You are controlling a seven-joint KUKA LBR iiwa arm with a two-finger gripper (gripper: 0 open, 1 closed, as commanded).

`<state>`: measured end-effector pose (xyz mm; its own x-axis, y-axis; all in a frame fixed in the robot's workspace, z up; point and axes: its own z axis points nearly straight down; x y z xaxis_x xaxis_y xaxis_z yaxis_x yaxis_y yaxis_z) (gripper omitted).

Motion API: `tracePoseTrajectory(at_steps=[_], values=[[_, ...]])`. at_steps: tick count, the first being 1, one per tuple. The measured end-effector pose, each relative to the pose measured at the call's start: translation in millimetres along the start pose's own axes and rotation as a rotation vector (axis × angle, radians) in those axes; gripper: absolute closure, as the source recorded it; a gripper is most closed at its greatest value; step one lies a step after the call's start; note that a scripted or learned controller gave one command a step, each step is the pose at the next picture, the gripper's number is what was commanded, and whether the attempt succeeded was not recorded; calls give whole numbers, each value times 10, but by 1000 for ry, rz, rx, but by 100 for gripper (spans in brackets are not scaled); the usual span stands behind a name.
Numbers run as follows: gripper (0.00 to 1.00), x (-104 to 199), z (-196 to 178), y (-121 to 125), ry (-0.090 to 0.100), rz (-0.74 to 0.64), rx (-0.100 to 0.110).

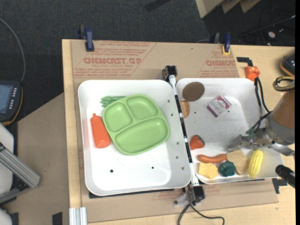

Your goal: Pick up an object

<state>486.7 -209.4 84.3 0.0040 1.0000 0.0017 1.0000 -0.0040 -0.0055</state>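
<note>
The gripper [244, 143] is low over the right bin [243, 86], coming in from the right, and honestly I can't tell how the jaws stand, it's too small and murky there.

Most likely target is the pile right under and just past the tips: a pale cracker-looking piece [237, 158] directly beneath, a corn cob [256, 162] just to the arm side, a teal lump [228, 168] and a yellow chunk [208, 171] a bit further out, plus a hot dog [212, 158] lying ahead of the tips.

What could go wrong: everything's crammed together against the bin's near wall, so the jaws could land on two things at once, or just shove stuff into the corner and close on air. The corn looks round enough to roll out.

Well beyond the tips there's a red pepper [197, 141], a small packet [218, 105] and a brown disc [193, 91]. The other bin holds a green tray [136, 123] and an orange bottle [99, 131], way out of the way.
</note>
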Motion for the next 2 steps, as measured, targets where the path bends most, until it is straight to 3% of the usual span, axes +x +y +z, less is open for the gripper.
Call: tracePoseTrajectory(at_steps=[1,2], values=[[0,-1,-44,737,-4,-8,-12],[0,382,-407,1860,-5,-13,-20]])
